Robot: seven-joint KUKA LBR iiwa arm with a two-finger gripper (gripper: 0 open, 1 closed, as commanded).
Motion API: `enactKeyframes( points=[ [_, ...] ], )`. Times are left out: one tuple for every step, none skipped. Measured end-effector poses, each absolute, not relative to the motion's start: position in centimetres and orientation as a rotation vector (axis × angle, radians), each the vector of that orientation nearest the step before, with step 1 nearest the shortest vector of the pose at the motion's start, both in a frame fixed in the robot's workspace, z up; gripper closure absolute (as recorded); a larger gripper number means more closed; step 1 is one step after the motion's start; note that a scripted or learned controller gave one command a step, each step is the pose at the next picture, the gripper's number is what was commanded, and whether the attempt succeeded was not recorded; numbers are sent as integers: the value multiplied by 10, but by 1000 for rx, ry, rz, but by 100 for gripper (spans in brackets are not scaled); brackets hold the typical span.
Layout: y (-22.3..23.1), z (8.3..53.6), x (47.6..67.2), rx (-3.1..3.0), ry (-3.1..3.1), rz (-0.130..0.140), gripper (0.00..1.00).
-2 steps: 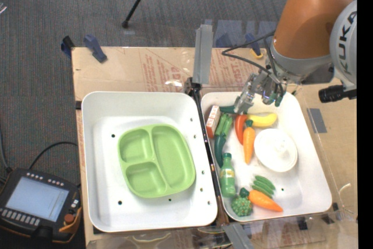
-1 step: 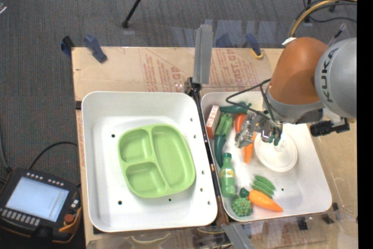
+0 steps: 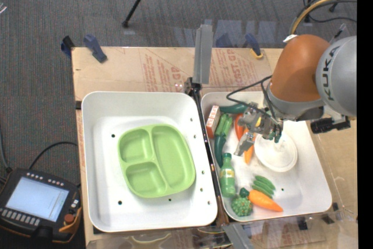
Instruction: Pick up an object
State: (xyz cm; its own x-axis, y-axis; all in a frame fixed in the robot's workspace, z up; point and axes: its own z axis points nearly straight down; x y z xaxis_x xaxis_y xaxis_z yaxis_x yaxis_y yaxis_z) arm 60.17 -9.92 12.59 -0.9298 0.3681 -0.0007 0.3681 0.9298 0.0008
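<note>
carrot (image 3: 249, 154) touching claw (image 3: 249, 140), right bin (image 3: 312, 183)

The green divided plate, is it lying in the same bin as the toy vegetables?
No, the green divided plate lies alone in the left bin, while the carrot and broccoli lie in the right bin.

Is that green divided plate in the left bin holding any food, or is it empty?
Empty. The green divided plate lies flat in the left bin, all three compartments showing bare green. The toy vegetables sit in the right bin.
</note>
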Motion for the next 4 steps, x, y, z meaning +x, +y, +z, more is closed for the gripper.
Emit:
enactKeyframes(
  points=[
    [-110,87,573,699,3064,1,0],
    [-109,99,575,689,3061,2,100],
    [-89,99,476,792,3044,1,100],
    [-89,100,477,791,3040,1,0]
  ],
)
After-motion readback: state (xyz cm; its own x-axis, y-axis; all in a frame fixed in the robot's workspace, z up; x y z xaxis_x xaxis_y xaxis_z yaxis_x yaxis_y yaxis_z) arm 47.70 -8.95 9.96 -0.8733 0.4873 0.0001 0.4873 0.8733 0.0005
